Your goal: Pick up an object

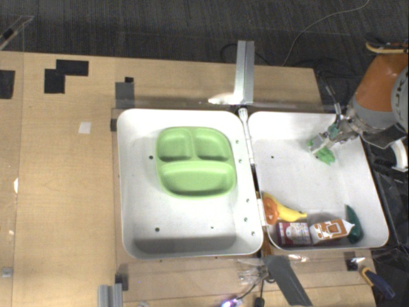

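While your eye is on the left bin, note the green divided plate lying flat near its middle, compartments up, well apart from every wall. It sits squarely and low, so it looks like a poor candidate for a two-finger pinch. Cross the divider to the right bin and the clutter is pushed to the near wall: an orange and yellow piece beside the divider, a brown carton lying on its side along the rim, and a dark green item at the corner. Packed against the wall like that, they'd give you little room to close around them.

Now the far right. Your gripper hangs low over the bin's far end, reaching in from the side, and a small green object lies just beside its tip (touching or not, too small to tell). That one stands alone on bare floor, which is likely why it's the target. Whether the hand is spread or closed, I cannot tell from here.
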Tool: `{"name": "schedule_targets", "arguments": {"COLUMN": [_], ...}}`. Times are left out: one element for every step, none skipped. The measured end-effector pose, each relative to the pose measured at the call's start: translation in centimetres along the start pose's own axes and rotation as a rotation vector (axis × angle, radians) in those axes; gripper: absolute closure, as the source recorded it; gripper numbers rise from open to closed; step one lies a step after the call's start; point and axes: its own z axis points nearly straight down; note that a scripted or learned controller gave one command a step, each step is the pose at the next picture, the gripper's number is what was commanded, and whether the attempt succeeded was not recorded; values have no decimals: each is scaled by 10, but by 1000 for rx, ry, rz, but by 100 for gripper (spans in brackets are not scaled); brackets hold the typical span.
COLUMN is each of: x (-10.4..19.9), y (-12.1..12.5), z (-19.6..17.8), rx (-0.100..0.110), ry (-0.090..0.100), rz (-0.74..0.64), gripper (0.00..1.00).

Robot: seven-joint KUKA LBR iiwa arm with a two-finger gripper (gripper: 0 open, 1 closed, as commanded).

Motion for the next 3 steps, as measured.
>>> {"name": "schedule_targets", "arguments": {"x": [47, 85, 59], "y": [-10, 37, 51], "z": [-108, -104, -115], "rx": [12, 16, 15], "ry": [5, 4, 2], "rz": [39, 360, 431], "gripper": [100, 100, 100]}}
